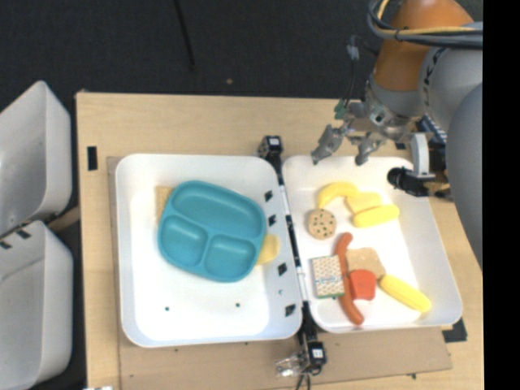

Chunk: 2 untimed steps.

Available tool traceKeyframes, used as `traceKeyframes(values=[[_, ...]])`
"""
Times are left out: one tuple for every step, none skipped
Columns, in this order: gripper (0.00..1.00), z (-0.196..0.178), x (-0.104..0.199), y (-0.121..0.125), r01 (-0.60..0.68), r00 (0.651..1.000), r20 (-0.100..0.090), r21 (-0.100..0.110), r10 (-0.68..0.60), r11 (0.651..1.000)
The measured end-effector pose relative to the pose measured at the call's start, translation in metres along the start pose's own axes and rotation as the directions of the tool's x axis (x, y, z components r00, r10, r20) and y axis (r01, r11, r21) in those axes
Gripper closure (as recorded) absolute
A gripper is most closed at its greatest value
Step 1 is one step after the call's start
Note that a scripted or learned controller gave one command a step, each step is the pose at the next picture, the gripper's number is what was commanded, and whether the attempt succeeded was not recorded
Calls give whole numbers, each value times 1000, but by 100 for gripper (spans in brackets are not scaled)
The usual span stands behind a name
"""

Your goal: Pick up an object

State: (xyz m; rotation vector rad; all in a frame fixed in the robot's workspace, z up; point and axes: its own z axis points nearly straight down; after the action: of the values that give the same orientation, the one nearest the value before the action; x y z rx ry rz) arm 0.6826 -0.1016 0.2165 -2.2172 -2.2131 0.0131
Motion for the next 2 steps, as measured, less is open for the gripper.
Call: traceKeyframes(values=[[0, -9, 0, 2, 2, 1000, 1, -13, -2, 1000], [0, 53, -4, -3, 0, 1000, 2, -8, 0, 1000]])
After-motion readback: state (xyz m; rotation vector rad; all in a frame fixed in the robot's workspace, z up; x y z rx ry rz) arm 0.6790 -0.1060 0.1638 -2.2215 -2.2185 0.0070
